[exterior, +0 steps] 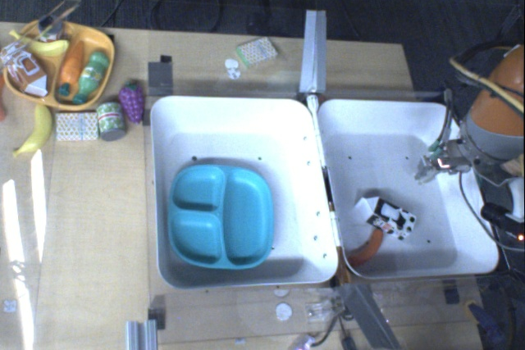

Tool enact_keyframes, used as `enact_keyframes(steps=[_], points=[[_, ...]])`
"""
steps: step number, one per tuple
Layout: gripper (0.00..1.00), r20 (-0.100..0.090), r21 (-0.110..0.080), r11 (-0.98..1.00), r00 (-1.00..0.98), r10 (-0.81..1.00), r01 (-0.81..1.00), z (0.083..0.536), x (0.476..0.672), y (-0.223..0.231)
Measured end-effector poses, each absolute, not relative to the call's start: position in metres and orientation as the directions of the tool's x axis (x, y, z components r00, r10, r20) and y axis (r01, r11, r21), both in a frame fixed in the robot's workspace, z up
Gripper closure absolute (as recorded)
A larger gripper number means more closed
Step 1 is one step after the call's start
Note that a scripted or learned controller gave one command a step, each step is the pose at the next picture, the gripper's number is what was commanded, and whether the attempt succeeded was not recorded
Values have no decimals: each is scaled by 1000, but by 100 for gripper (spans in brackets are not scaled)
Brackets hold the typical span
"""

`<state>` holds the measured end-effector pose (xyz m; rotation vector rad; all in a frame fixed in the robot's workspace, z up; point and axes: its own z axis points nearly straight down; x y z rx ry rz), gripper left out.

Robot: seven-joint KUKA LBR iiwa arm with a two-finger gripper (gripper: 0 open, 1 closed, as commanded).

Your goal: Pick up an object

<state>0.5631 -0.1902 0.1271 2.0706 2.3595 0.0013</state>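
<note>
A small black-and-white patterned object [391,219] lies in the right bin [369,135], near its front. A curved brown piece [368,247] sits just in front of it by the bin's front left corner. My gripper [432,163] hangs over the right side of the right bin, above and to the right of the patterned object and apart from it. Nothing shows between its tips. A turquoise divided tray [221,215] lies in the left bin [238,115].
The arm's orange band and grey body [496,115] stand at the right edge. On the bench at far left are a yellow bowl of toy food [59,65], a banana [34,131], a can [109,120] and purple grapes [131,101]. A metal divider post [312,53] rises between the bins.
</note>
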Motion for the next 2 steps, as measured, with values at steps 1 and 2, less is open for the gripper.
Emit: enact_keyframes(steps=[1, 2], points=[[100, -18, 17, 448, -447, 894, 894, 93, 514, -145], [0, -16, 17, 447, -447, 894, 894, 92, 514, -144]])
